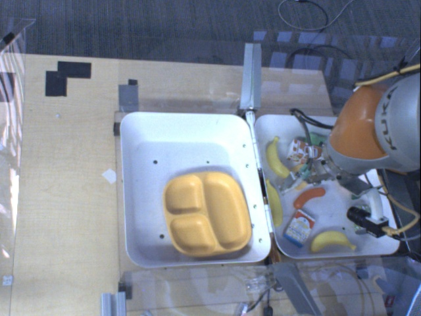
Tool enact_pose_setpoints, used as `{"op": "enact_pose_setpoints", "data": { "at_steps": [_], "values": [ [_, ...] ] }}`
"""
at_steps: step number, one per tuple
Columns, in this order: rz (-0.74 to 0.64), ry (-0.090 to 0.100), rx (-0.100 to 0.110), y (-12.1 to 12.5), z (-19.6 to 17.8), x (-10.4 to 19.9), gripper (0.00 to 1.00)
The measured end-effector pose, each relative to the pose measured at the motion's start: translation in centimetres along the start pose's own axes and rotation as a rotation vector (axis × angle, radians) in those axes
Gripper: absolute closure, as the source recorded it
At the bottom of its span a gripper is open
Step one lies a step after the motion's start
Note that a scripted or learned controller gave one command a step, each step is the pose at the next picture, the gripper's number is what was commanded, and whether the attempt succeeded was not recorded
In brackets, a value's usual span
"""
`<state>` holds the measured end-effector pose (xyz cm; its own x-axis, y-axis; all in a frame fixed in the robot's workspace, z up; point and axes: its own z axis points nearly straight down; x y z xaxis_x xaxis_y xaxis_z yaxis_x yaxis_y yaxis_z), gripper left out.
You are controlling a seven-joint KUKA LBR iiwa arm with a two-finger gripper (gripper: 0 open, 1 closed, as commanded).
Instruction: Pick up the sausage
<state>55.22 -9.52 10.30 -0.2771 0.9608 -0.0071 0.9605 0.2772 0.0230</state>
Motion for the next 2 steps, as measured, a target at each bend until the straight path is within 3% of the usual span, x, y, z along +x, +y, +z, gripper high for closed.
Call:
{"op": "enact_pose_setpoints", "data": {
  "at_steps": [1, 2],
  "values": [
    [-0.018, 0.0, 0.007, -3.8, 1.2, 0.3, 0.0],
    [-0.019, 0.001, 0.0, -3.4, 0.0, 0.3, 1.0]
  ]
}}
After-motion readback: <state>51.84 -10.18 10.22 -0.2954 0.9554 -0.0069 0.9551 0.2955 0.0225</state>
